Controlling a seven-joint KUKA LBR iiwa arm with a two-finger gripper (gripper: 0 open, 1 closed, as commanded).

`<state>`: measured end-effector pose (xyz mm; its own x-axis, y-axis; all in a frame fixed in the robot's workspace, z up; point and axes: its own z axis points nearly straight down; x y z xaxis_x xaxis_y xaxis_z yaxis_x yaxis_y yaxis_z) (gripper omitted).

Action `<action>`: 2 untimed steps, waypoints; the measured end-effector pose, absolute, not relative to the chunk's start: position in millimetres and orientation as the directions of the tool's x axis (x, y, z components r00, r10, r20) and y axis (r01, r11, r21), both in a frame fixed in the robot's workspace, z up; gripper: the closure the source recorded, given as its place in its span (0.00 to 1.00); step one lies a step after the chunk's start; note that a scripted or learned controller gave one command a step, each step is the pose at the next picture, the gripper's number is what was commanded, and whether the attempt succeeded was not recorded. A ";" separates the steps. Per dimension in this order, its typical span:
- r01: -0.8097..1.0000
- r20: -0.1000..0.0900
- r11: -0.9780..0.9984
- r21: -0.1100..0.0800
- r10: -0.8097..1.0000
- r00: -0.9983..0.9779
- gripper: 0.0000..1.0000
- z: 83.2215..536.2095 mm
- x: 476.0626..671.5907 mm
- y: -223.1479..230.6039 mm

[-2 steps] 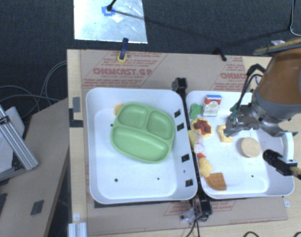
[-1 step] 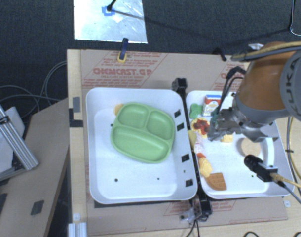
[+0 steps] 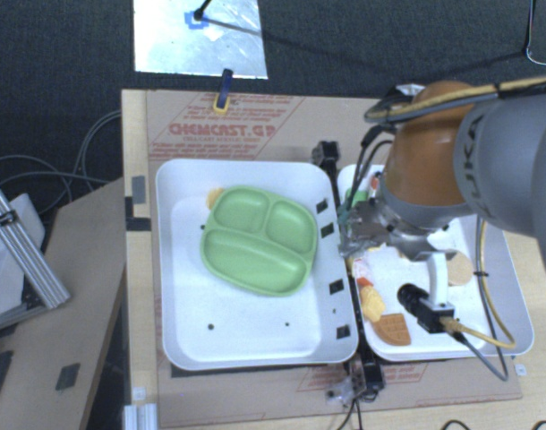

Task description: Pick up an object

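You see the arm [image 3: 434,159] reaching in from the right, with its orange band hanging over the upper half of the right bin [image 3: 504,310]. The gripper [image 3: 356,238] sits low at that bin's left wall, close to the divide between the two bins. The wrist covers it, so you cannot tell how far open it is or whether it has hold of anything.

The things you could pick are spread over both bins:

- **Yellow piece:** A small yellow piece [image 3: 372,305] lies in the right bin, just below the gripper and against the left wall.
- **Orange-brown piece:** A flat orange-brown piece [image 3: 394,330] lies just beside the yellow one, nearer the front rim.
- **Tan piece:** A pale tan piece [image 3: 458,271] shows further right, partly hidden under the arm.
- **Red-and-white scrap:** A tiny red-and-white scrap [image 3: 362,266] lies between the gripper and the yellow piece (too small for you to identify).

In the left bin [image 3: 246,330], a green divided plate [image 3: 260,240] lies flat in the upper middle, well apart from the gripper. A yellow-orange bit [image 3: 216,195] peeks out at the plate's upper left edge.

Both bins rest on a cardboard sheet [image 3: 228,128] printed with red lettering.
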<state>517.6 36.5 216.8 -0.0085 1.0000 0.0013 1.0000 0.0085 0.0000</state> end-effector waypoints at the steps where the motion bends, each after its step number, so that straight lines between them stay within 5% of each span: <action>1: 1.000 0.001 0.007 0.003 1.000 -0.007 1.00 234.5 514.5 52.3; 2: 1.000 0.000 0.004 0.001 1.000 -0.004 1.00 231.8 511.3 52.2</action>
<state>511.3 52.2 231.8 -0.0036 1.0000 0.0003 1.0000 0.0036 0.0014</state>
